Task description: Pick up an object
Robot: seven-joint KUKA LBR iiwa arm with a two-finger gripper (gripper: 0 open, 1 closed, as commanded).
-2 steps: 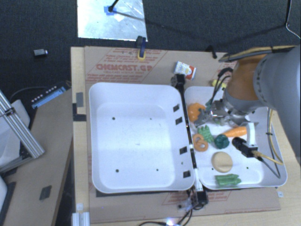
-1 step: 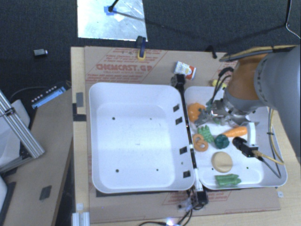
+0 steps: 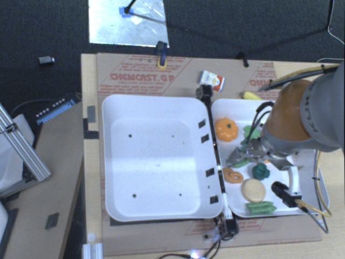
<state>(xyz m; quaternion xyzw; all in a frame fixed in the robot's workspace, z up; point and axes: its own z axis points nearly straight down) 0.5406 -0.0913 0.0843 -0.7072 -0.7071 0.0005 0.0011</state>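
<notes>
pincer (image 3: pixel 241 156) hovers in right bin (image 3: pixel 237 108) near orange pumpkin (image 3: pixel 226 129).

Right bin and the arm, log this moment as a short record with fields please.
arm: reaches in from the right, over the right bin
gripper: low over the bin's left-centre; finger state unclear
nearby: orange pumpkin, orange ring, dark green piece
front of bin: cream round, green pod
left bin: beside the right one
</notes>
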